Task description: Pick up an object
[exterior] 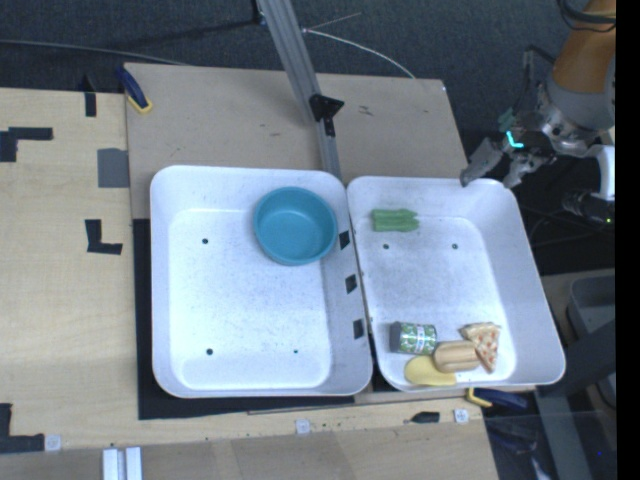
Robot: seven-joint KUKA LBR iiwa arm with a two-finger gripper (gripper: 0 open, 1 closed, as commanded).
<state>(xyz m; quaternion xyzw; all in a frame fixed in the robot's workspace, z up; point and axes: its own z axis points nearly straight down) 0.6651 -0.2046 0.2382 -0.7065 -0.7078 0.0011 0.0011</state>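
**End effector spread open past the right bin's far corner, objects untouched**

The end effector (492,167) sits at the upper right, just outside the far right corner of the right bin (520,258). Its two dark fingers (476,165) are spread apart with nothing between them. A small teal light glows on the wrist above them, and the arm's orange band is visible near the top right edge.

The right bin carries most of the objects. A green, lumpy item (395,221) lies alone near the bin's far left side. At the near end a cluster sits close together: a small green can (413,339) lying on its side, a hot dog-shaped toy (461,355) just right of it, a pizza slice toy (485,341) touching the hot dog at the right, and a yellow rounded piece (428,372) against the near rim.

The left bin (180,308) holds a blue bowl (294,225), upright, near its far right corner.

Both bins rest side by side on the light wooden surface (60,298), touching along their inner edges. A grey metal bar (290,38) slants down from the top toward the seam between them. All objects lie well apart from the end effector.
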